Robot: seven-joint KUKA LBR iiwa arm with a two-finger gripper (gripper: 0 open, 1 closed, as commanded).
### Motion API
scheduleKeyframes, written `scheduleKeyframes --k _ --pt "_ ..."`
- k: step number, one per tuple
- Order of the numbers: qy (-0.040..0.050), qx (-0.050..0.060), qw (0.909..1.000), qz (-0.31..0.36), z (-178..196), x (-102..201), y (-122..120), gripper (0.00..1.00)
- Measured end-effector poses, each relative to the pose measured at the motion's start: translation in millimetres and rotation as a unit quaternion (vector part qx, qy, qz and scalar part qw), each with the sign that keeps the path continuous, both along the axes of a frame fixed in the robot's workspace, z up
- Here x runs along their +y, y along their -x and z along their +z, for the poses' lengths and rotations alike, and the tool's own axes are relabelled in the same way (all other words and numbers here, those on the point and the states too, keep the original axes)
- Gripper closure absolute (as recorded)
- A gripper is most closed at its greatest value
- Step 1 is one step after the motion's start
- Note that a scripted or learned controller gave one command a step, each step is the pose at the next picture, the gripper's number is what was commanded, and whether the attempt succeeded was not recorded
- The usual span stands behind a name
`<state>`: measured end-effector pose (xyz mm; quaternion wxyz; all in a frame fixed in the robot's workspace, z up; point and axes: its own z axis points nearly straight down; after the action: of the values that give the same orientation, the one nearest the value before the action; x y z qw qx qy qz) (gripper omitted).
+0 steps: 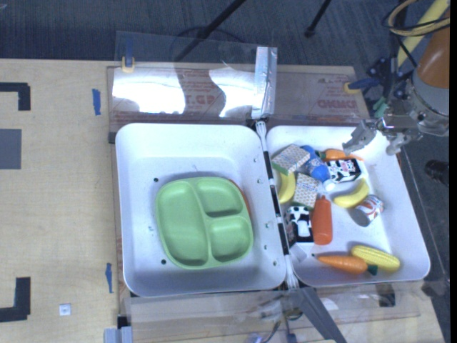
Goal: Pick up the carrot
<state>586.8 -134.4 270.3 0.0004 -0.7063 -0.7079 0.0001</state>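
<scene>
The grey arm with its orange band (433,63) enters from about two o'clock (partly cut by the frame edge). Its two-finger metal gripper (376,140) points toward eight o'clock, fingers spread apart, nothing between them.

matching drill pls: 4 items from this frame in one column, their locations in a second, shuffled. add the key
Items:
1. carrot
2. green divided plate
3. gripper
4. orange bottle

Places:
A. above the right bin's far right corner
B. in the left bin
C. near the right bin's front edge, beside the yellow corn cob
D. middle of the right bin, standing on end in the image

Pairs: 1-C, 2-B, 3-A, 4-D
</scene>
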Motion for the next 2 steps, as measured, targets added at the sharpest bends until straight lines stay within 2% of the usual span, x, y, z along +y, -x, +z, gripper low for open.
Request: scheduleKeyframes --k 1,2 --pt "-0.0001 0.0 0.9971 0.077 -51.9 -49.5 -0.2 0.0" --pt "0.0002 -0.001 0.9682 0.25 -118.0 -22.1 47.7 0.0"
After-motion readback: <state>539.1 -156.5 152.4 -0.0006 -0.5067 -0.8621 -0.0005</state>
